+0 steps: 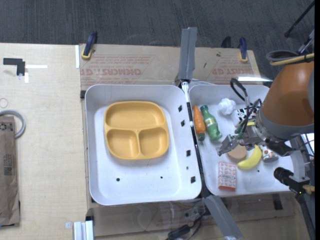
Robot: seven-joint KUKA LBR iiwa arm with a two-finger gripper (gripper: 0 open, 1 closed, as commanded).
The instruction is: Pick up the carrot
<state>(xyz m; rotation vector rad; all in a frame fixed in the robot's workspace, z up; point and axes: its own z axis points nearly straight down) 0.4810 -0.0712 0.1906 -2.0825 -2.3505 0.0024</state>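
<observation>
Lying in the right bin point(260, 188) — one carrot point(199, 122), one green bottle point(210, 123), one banana point(250, 159), end effector point(228, 145) spread, empty.

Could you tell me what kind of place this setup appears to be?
Probably a robotics lab's pick-and-place bench: two white bins sit on clamped cardboard, a grey-and-orange arm reaches in, and toy-like food such as a carrot and banana is laid out.

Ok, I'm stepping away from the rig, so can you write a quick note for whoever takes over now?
Gripper: over the right bin, near the banana; nothing seen between its fingers.
Carrot: lying along the right bin's left wall, beside the green bottle.
Done: nothing; the carrot is not picked.
Left: move to the carrot, grasp it and lift.
</observation>
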